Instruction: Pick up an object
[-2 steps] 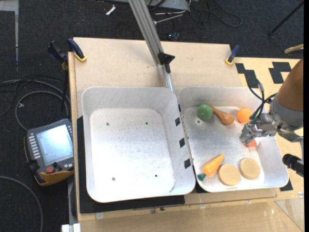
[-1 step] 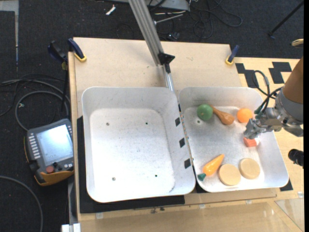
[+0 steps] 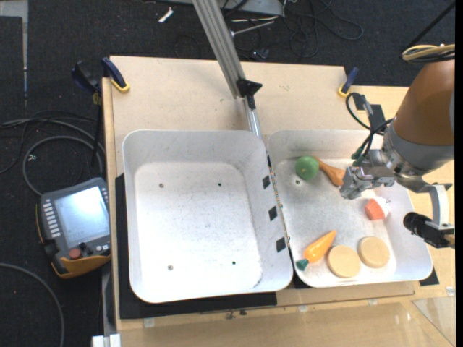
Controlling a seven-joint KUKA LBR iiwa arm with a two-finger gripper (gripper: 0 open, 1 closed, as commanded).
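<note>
Camera view: finger state of the gripper (image 3: 352, 187) cannot be determined. It sits low in the right bin (image 3: 418, 266), just beside the orange wedge (image 3: 332, 172), probably its target. Green ball (image 3: 307, 168), carrot (image 3: 319, 246) and two tan discs (image 3: 359, 256) lie apart, giving clearance.

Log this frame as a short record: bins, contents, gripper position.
left bin: bare white floor with dark specks
right bin: holds all the toy items
green ball: upper left of right bin
orange wedge: just right of the ball, beside the gripper
red block: below the gripper
carrot: lower left, green tip toward the bin corner
tan discs: two, side by side at the bottom edge
gripper: low over the right bin, between wedge and block
</note>
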